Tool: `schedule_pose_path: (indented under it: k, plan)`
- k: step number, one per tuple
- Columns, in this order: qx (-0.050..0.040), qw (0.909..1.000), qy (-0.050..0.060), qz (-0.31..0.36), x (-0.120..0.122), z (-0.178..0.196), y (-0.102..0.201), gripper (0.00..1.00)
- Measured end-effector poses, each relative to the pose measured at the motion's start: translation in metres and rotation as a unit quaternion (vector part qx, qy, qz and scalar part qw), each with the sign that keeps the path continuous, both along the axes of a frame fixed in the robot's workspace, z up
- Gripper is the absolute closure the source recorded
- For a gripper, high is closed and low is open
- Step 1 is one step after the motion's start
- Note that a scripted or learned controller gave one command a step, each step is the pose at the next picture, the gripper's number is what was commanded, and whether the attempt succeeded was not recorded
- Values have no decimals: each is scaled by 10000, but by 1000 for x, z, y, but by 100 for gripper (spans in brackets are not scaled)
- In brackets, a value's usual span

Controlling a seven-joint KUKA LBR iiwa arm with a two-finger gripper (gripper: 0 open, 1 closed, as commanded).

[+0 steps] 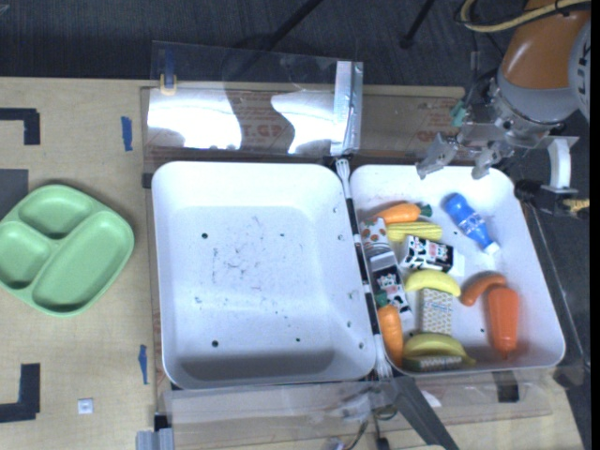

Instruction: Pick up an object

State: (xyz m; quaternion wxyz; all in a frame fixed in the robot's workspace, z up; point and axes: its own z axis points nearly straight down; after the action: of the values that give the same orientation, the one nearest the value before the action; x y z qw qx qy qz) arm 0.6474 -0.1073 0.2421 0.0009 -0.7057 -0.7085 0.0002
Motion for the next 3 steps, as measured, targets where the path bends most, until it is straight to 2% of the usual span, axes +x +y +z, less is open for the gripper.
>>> schedule_pose_path:
  k: [1,2,3]
  plan:
    - [0,10000,0,0,0,0,0,0]
    - [-11,9999,-14,111,-11,5,-51,0]
    - [-4,10000,-1,95,-2,-90,-109,0]
